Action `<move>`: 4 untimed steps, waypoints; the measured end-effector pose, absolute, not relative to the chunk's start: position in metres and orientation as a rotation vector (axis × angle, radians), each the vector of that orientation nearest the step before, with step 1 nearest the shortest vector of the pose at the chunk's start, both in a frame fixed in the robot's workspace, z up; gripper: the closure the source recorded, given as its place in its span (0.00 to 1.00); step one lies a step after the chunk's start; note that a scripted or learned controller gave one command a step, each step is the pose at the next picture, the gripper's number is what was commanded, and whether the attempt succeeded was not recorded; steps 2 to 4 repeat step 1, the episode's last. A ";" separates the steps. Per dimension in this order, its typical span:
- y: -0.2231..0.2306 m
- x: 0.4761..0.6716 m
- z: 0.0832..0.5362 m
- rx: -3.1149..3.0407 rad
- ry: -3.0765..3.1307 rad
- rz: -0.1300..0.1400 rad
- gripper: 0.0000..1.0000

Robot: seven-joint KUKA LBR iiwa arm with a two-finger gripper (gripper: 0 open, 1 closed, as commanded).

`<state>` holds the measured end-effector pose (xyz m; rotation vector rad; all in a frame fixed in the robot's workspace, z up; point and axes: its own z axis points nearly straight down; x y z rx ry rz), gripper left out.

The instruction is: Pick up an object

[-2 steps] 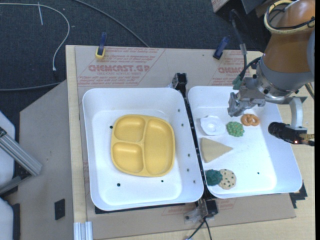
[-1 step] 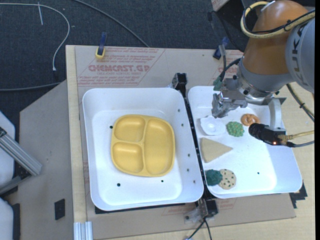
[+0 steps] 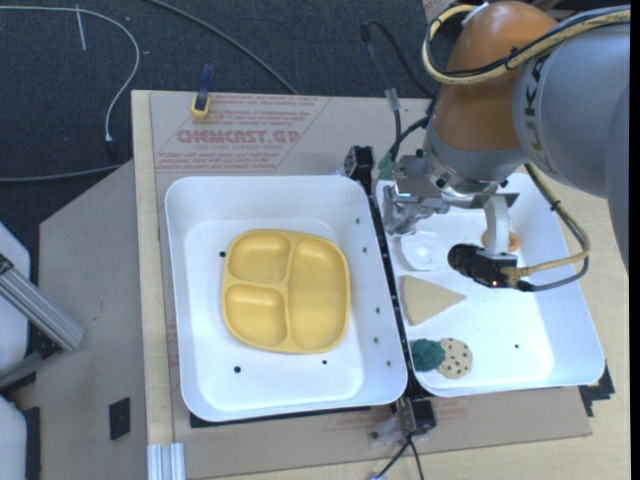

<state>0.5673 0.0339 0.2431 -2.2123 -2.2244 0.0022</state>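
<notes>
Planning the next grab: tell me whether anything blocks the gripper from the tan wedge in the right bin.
Nothing visible does. The tan wedge lies bare on the right bin floor, just below the gripper. The cookie sits farther down, apart from it.

Two bins sit side by side on the worktop [image 3: 250, 118]: the left bin [image 3: 190, 268] holds a divided plate [image 3: 286, 290] near its middle. In the right bin [image 3: 560, 338], a wedge [image 3: 428, 299] lies by the left wall, with a cookie [image 3: 455, 357] and a small lump [image 3: 427, 353] touching it nearer the front edge. The arm [image 3: 500, 78] reaches over that bin's far end.
</notes>
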 end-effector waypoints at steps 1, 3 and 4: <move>0.080 0.581 0.232 -2.215 -2.227 -0.003 1.00; 0.080 0.581 0.232 -2.215 -2.227 -0.003 1.00; 0.080 0.581 0.232 -2.215 -2.227 -0.003 1.00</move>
